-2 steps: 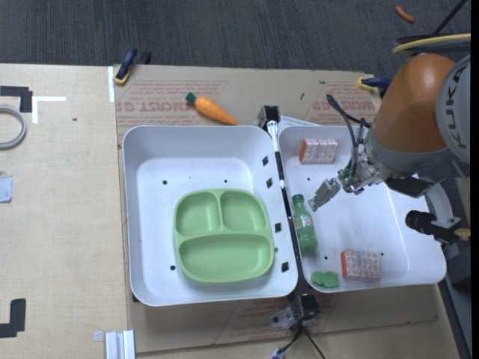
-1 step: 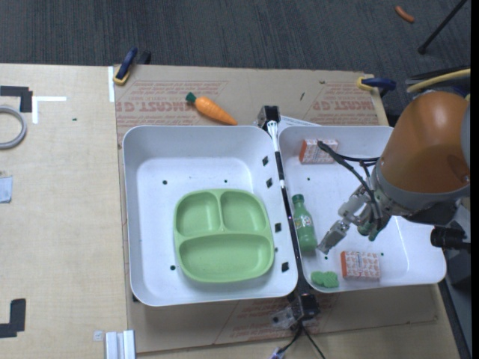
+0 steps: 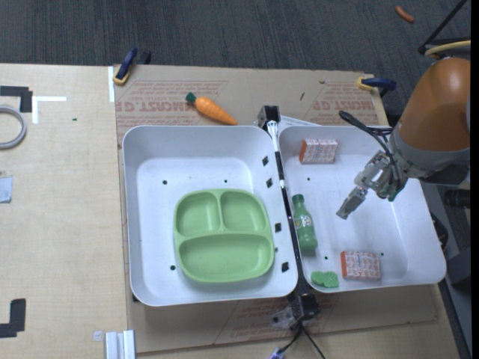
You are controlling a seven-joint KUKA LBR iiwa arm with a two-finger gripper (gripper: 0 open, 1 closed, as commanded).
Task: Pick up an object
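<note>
My gripper (image 3: 365, 194) hovers over the middle of the right bin (image 3: 419, 268), with nothing visibly in it. A green bottle (image 3: 303, 223) lies along that bin's left wall, to the gripper's left. Near the front wall rests a red-and-white box (image 3: 361, 264), below the gripper, with a small green piece (image 3: 325, 279) beside it. Another red-and-white box (image 3: 318, 151) sits at the far left corner of the same bin.
The left bin (image 3: 150, 200) holds a green divided plate (image 3: 223, 235). A toy carrot (image 3: 212, 108) lies on the cardboard behind the bins. Clamps (image 3: 125, 64) sit at the cardboard's back corners. The arm's orange band (image 3: 441, 96) rises over the right bin's far right side.
</note>
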